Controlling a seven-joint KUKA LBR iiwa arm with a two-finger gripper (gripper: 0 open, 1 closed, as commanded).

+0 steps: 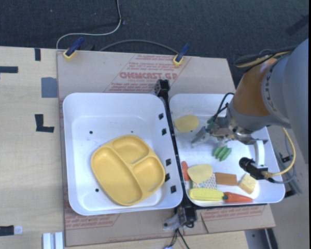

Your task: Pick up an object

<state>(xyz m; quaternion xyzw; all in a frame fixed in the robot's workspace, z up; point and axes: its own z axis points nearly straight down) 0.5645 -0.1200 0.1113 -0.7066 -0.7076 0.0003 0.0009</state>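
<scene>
My gripper point(203, 136) hangs over the middle of the right bin point(273, 193), reaching in from the right under the orange-banded wrist. Its tip lies between a round yellow toy food point(186, 123) to its upper left and a green pod-shaped toy point(222, 152) to its lower right. I see nothing held in it. Along the bin's front lie a yellow potato-like piece point(200, 172), a corn cob point(206, 194), a carrot point(238, 196), a brown block point(225, 179) and a cheese wedge point(248, 183).
The left bin point(78, 113) holds a yellow divided plate point(127, 168). A black divider point(167, 128) runs between the bins. A thin red piece point(184, 169) lies against the right bin's left wall. Cables trail behind the cardboard base.
</scene>
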